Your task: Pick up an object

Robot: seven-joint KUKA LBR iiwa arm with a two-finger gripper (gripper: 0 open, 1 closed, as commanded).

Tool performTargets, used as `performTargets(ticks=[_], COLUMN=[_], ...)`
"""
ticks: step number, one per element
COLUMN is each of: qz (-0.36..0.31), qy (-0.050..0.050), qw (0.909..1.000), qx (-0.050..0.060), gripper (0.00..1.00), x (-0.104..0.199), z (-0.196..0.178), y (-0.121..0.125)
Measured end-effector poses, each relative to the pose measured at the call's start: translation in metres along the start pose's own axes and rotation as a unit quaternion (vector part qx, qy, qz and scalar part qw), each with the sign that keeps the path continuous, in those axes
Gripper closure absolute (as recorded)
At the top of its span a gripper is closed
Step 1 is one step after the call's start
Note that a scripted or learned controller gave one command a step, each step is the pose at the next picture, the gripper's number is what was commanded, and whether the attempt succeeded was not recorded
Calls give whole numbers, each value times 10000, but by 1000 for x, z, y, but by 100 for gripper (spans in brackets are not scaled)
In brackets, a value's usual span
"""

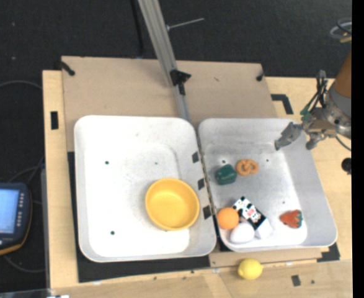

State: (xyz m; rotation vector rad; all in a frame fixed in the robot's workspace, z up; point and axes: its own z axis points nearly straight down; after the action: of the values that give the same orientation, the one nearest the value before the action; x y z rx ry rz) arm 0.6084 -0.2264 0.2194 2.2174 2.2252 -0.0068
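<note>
My gripper hangs over the far right corner of the right bin, open, with nothing between its fingers. Below and left of it in that bin lie a green toy and an orange round piece. Near the front wall sit an orange ball, a black-and-white block, two white pieces and a red toy. A yellow bowl stands in the left bin.
A yellow lemon lies on the bench in front of the right bin. A slanted metal post rises behind the bins. A handheld screen sits off the bench at the left.
</note>
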Motion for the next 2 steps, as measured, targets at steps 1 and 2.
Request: performTargets(ticks=[1, 2], qz=[18, 22], qy=[2, 2], qw=[10000, 10000], qx=[2, -18], gripper=[0, 0], x=[0, 4], z=[43, 98], y=[-4, -9])
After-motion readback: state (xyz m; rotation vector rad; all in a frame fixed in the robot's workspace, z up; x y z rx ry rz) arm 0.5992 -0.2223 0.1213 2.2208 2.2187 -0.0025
